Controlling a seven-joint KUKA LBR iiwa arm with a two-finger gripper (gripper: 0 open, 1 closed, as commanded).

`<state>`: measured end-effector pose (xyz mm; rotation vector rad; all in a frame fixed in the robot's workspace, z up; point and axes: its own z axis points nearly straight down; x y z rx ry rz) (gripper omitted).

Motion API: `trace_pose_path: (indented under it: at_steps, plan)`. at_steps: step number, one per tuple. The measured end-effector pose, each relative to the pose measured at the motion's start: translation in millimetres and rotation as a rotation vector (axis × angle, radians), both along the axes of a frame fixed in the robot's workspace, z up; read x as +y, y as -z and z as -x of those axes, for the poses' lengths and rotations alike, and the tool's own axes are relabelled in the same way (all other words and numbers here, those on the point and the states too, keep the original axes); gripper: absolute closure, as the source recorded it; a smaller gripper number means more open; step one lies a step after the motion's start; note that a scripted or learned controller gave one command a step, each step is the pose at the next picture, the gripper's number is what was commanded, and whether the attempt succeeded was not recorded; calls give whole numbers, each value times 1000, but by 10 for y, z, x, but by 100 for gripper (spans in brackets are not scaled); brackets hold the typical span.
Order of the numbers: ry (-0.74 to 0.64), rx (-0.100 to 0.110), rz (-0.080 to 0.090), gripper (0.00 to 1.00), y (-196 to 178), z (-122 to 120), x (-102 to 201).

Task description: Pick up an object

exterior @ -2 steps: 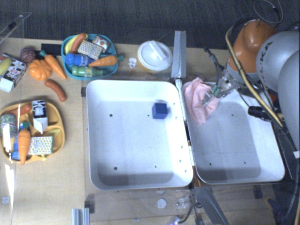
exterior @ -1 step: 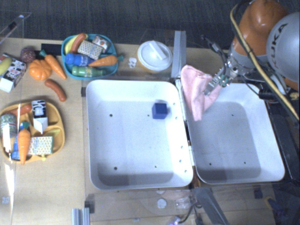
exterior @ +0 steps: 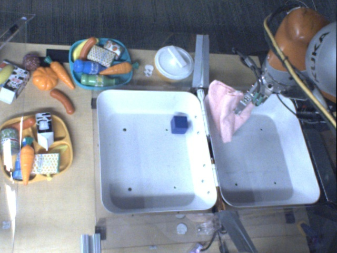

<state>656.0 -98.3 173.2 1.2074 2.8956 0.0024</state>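
- The gripper (exterior: 247,102) pinches the pink cloth (exterior: 225,111), its fingers closed on one edge, over the right bin (exterior: 274,188) (far-left corner).
- The left bin (exterior: 131,194), beside the right bin, holds a blue block (exterior: 179,124).

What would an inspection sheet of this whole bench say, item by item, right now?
Surface: wooden bench bearing two white bins, left bin and right bin.
Job's things: blue block in left bin; pink cloth draped over right bin's upper left corner.
Clutter: blue bowl and yellow tray of toy food, loose toy vegetables, white lid.
Grippers: gripper at the cloth's right edge, grip unclear.
Cables: cables along the arm.
Surroundings: dark floor.
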Motion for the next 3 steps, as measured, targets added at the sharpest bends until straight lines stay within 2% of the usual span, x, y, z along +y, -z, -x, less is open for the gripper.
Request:
trace_pose_path:
  at_steps: [1, 2, 3]
  plan:
    - [24, -3, -1, 100, -652, 322, 594]
    - [105, 1, 0, 100, -279, -65, 212]
    - [122, 0, 0, 100, -192, 3, -18]
